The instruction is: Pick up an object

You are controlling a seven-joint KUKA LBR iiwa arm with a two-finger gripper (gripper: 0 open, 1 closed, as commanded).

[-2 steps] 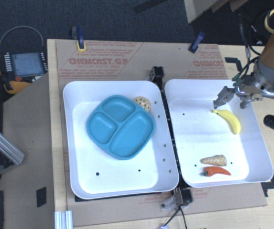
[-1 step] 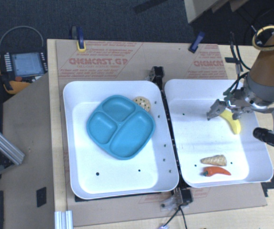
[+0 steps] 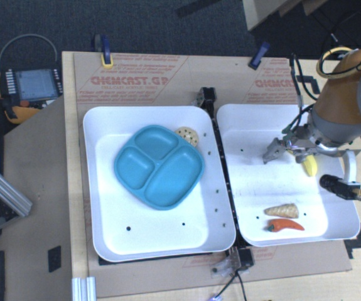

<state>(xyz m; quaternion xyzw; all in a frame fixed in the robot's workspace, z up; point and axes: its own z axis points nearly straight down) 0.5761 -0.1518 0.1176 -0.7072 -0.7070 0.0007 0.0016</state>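
Below, tan bench [image 3: 136, 80], dark carpet [image 3: 136, 11]

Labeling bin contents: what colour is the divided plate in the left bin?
Light blue, plain with no pattern. The divided plate shows clearly in the camera view, in the left bin.

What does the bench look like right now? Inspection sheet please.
Surface: cardboard-topped bench bearing a left bin and a right bin, side by side.
Job's things: in the right bin, a yellow piece just under the gripper, a beige cone, a red pepper right beside the cone. In the left bin, a blue divided plate with a cookie at its upper edge.
Clutter: nothing seen.
Grippers: gripper low over the right bin; grasp state unclear.
Cables: black cables along the arm; wires at the front edge.
Surroundings: handheld screen unit on the floor, clamps on the back edge.
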